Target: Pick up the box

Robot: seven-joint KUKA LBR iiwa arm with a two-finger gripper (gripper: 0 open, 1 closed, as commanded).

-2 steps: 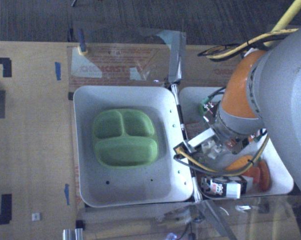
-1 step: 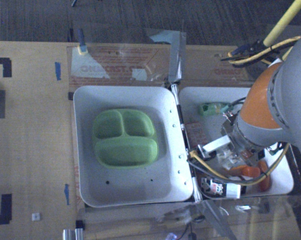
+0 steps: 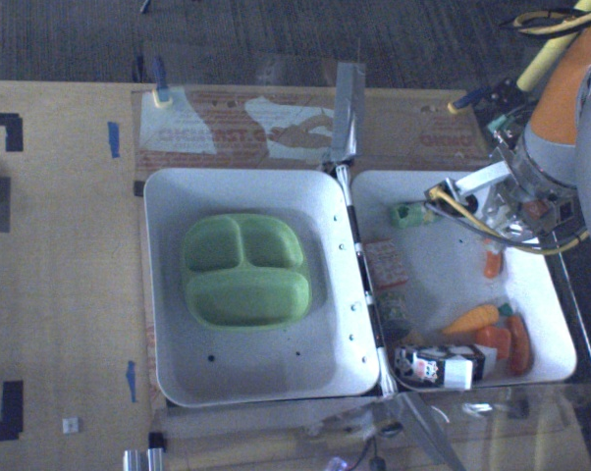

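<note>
- The arm (image 3: 570, 96) enters from the right edge of the camera view, at the upper right, with its orange band uppermost and the grey wrist section below it.
- The wrist slants down and leftward over the upper right part of the right bin (image 3: 556, 297).
- Yellow and dark cables loop around the wrist and trail toward the bin's right rim.
- The claw (image 3: 502, 204) sits at the low end of the wrist, above the bin's upper right area; a white bracket projects leftward from it.
- State of the claw: cannot tell. Cables and wrist hardware crowd the tip, and nothing is seen gripped in it.
- The box (image 3: 438, 366), a small carton with a black and white printed side, lies on its side in the right bin against the near wall, at the lower left corner.
- The box is well apart from the claw, which stands over the opposite, far side of the same bin.
- Just right of the box lie a carrot-like orange piece (image 3: 472, 319) and red pieces (image 3: 507, 343), close together and near the box's right end.
- A small green object (image 3: 407, 214) lies in the bin's upper left part, left of the claw.
- A flat printed packet (image 3: 384, 265) lies along the bin's left wall.
- A small orange item (image 3: 492, 261) lies below the claw.
- The left bin (image 3: 168, 204) holds a green divided plate (image 3: 246, 270), resting flat near its middle.
- Both bins sit side by side on the bench (image 3: 60, 263), which carries blue tape marks.
</note>
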